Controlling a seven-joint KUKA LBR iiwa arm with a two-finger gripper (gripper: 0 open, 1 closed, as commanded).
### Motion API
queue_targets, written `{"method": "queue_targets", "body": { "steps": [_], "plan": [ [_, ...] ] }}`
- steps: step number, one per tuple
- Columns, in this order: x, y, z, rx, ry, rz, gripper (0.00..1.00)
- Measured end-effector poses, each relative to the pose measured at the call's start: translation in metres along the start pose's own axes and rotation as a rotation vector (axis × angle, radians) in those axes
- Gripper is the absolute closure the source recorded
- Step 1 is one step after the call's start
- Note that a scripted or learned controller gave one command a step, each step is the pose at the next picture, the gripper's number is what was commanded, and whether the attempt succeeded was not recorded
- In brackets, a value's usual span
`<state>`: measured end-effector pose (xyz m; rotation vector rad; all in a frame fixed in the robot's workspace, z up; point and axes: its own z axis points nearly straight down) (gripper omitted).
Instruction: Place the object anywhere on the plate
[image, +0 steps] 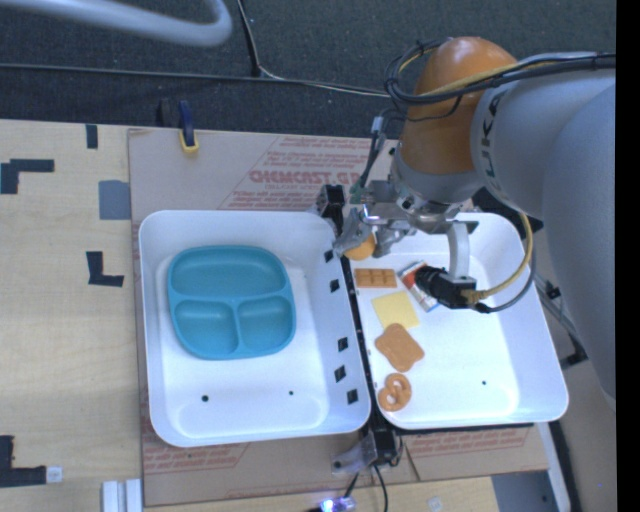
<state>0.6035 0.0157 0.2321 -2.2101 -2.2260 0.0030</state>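
plate (232, 301) — in left bin (160, 400)

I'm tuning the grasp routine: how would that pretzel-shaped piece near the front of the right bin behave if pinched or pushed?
The pretzel lies flat on the bin floor, so it would likely slide rather than roll. It is small and thin, probably light. Its low profile gives the fingers little to pinch, though its holes might let a fingertip catch. Whether it is stiff cannot be judged.

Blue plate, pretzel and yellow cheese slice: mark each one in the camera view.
blue plate (232, 300), camera view, on the ridge between its compartments, left bin.
pretzel (394, 392), camera view, on its looped body, near the front of the right bin.
yellow cheese slice (396, 310), camera view, on its flat middle.
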Motion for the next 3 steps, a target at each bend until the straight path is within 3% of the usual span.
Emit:
{"method": "queue_targets", "body": {
  "steps": [2, 3],
  "plan": [
    [0.098, -0.036, 0.014, 0.002, -0.002, 0.001, 1.00],
    [0.096, -0.034, 0.014, 0.000, -0.003, 0.005, 0.00]
  ]
}}
